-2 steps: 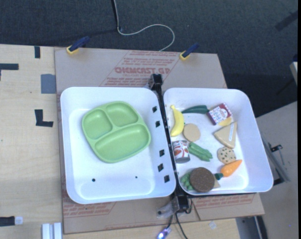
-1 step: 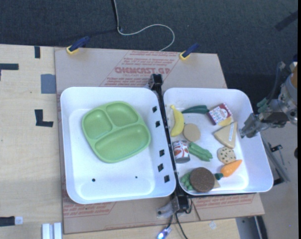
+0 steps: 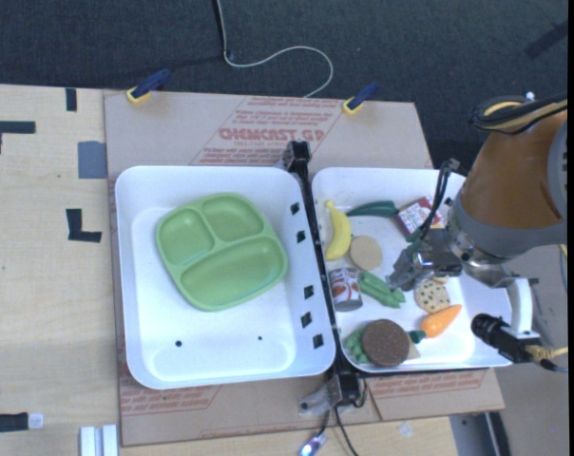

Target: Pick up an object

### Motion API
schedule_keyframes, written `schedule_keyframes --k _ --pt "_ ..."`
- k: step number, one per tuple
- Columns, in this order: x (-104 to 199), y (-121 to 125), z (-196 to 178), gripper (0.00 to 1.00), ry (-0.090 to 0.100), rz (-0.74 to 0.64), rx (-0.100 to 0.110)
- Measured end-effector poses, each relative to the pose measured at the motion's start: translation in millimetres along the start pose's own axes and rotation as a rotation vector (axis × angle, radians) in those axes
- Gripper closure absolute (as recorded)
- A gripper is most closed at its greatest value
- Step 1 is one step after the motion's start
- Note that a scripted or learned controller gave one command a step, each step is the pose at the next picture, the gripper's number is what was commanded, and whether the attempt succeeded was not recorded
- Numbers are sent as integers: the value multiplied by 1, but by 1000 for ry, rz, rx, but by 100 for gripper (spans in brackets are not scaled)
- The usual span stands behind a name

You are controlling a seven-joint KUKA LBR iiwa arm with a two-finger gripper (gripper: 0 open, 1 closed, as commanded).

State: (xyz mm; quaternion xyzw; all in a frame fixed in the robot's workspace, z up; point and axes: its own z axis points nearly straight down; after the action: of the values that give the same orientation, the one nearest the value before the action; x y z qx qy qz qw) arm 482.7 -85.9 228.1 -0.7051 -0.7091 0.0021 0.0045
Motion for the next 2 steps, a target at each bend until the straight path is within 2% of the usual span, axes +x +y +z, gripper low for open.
schedule_keyframes --k 1,2 --pt "66 1 -100 100 -2 -4 -17" --pt "62 0 -105 100 -4 2 -6"
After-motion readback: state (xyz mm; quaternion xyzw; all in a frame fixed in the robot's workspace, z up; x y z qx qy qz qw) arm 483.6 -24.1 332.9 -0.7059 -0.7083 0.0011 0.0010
